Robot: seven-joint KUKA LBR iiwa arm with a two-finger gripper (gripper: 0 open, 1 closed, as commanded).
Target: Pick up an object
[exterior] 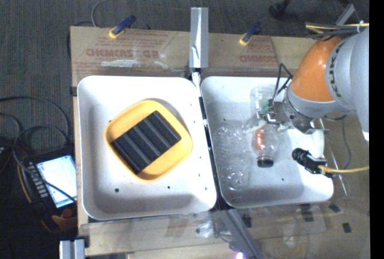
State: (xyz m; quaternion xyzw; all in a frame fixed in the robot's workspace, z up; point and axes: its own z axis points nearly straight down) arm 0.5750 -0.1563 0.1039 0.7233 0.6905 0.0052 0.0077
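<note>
A clear plastic bottle (261,139) with an orange label and a dark cap lies in the right bin (240,195), its cap pointing toward the front. My gripper (271,115) hangs over the bottle's far end, below the grey wrist and the orange band (315,75). The wrist hides how the gripper meets the bottle. In the left bin (96,192) rests a yellow rounded block with a black ribbed top (148,139), lying at a slant.
Bits of clear crumpled plastic (230,135) lie on the left side of the right bin. A black plug on a yellow cable (306,159) hangs at that bin's right. A metal post (198,36) stands behind the divider between the bins.
</note>
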